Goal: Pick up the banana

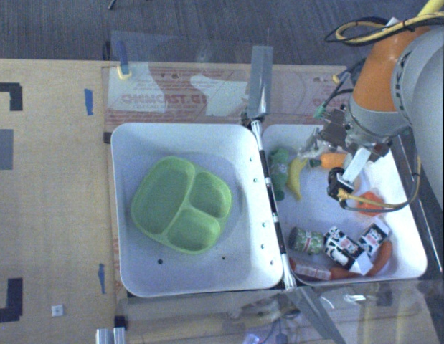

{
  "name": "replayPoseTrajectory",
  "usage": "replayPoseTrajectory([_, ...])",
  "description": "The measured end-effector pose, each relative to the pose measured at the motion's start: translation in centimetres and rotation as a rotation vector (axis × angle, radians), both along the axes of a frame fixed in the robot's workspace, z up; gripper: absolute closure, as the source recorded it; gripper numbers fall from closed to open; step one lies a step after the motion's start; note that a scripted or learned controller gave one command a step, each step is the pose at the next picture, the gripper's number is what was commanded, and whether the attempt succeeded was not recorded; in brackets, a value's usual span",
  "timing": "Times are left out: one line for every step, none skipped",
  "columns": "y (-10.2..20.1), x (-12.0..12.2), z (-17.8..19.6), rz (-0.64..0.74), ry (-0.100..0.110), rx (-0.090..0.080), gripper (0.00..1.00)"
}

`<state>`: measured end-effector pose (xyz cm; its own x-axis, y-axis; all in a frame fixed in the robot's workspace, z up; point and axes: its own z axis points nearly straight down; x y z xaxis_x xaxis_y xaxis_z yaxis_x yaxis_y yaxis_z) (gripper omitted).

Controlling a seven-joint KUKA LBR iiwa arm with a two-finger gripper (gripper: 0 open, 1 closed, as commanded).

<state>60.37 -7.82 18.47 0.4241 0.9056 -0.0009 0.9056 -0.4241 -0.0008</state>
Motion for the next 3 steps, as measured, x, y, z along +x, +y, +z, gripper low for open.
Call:
replayPoseTrajectory([-3.0,1.6,-9.0,0.158,0.0,0.001,0.0])
replayPoseTrajectory([-2.8,1.7,-8.0,0.162,0.001,0.0,1.0])
replayPoseTrajectory([4.6,3.0,0.0,-0.087,0.0,0.0,1.0])
